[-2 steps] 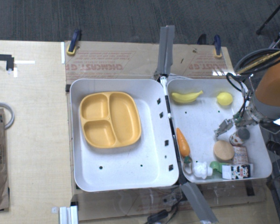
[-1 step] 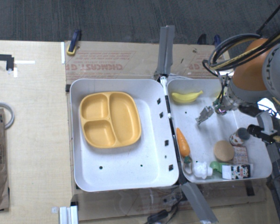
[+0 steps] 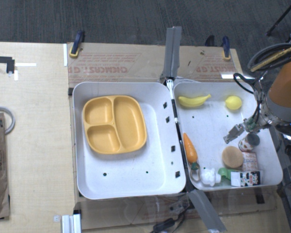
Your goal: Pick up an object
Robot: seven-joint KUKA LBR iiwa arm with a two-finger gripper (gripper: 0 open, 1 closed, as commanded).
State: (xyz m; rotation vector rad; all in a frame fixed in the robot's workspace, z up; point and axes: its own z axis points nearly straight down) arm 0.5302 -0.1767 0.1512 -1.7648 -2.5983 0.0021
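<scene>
Gripper [image 3: 241, 132] low over the right bin [image 3: 208, 125], among the objects.

How its fingers stand I cannot tell. A small can [image 3: 246, 144] lies just beneath it, a round brown piece [image 3: 232, 157] just below that; banana [image 3: 194, 100] and lemon [image 3: 233, 103] sit well apart.

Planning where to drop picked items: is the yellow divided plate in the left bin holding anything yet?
Empty. All three compartments of the yellow plate show bare yellow; it lies flat in the left bin.
</scene>
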